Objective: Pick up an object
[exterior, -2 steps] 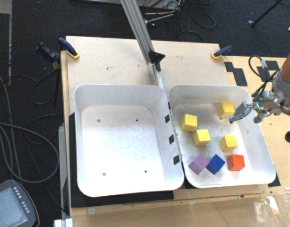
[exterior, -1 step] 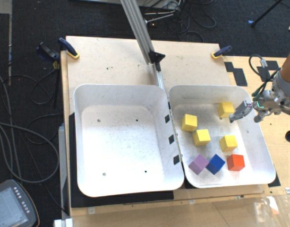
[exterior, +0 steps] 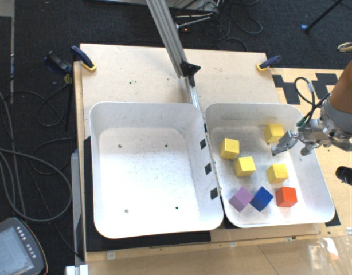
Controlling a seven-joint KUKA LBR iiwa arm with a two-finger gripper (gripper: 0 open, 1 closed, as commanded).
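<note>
The right bin [exterior: 313,211] holds several small cubes. Yellow cubes lie at the back right [exterior: 274,132], at the left [exterior: 230,148], in the middle [exterior: 245,165] and further right [exterior: 277,172]. Along the front sit a purple cube [exterior: 241,199], a blue cube [exterior: 261,198] and an orange-red cube [exterior: 286,196]. My gripper [exterior: 293,145] hangs over the bin's right side, between the back-right yellow cube and the yellow cube below it. Its fingers [exterior: 281,146] stand apart and open, with nothing between them.
The left bin [exterior: 107,211] lies beside the right one, sharing a middle rim. A slanted metal pole [exterior: 167,30] rises from the back of the bench. Clamps [exterior: 83,59] [exterior: 268,63] grip the bench's far corners. Cables trail by the wrist.
</note>
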